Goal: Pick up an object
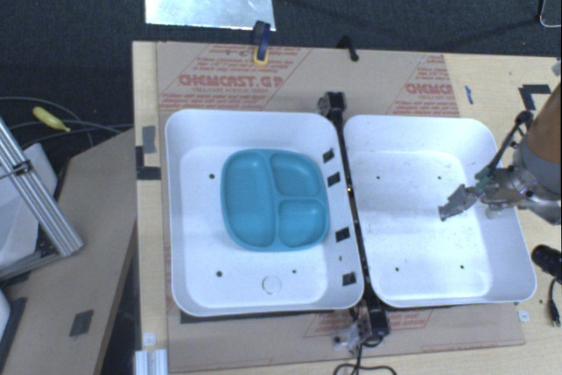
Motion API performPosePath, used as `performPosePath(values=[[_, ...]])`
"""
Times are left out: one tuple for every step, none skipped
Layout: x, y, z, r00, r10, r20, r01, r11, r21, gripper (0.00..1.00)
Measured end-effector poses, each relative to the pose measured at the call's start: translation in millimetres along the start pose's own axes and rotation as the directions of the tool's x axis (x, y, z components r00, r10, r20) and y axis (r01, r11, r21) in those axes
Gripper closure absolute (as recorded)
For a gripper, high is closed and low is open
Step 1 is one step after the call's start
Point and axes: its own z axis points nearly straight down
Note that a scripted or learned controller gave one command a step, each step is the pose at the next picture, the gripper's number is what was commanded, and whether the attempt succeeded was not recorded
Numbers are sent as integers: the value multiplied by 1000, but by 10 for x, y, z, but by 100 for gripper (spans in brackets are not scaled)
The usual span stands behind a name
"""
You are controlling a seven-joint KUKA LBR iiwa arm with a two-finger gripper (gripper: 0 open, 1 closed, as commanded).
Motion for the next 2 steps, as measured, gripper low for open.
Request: performPosePath(values=[[-439, -58, 1160, 1000, 2, 3, -2, 1000, -4, 0], [585, 342, 1154, 1000, -15, -2, 15, 1000, -12, 0]])
